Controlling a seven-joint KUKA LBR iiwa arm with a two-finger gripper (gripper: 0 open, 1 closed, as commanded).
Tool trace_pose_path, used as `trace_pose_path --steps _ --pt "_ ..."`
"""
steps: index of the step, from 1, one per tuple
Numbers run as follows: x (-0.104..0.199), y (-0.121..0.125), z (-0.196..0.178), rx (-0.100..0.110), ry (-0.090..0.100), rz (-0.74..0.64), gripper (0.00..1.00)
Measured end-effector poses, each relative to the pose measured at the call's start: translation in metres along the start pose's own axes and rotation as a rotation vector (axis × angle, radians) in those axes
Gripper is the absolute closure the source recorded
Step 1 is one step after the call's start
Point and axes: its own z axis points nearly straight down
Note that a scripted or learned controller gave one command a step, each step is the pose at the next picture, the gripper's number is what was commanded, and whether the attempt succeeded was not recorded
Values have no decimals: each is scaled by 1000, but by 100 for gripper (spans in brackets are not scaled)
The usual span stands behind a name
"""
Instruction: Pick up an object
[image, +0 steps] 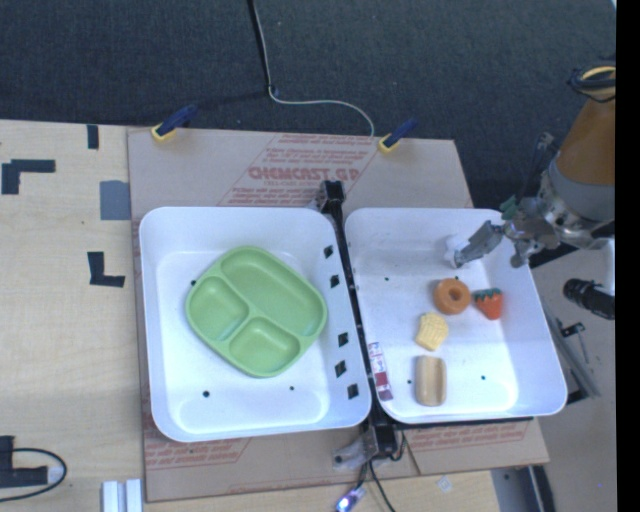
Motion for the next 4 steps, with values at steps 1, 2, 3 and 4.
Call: trace_pose_path --steps 1,2,3,4 --pt "64 -28 146 5 1 -2 0" --pt "80 -99 140 0 0 2 0" --pt "79 -97 130 0 -1 1 100" --pt "143 -104 36 -7 3 -7 100"
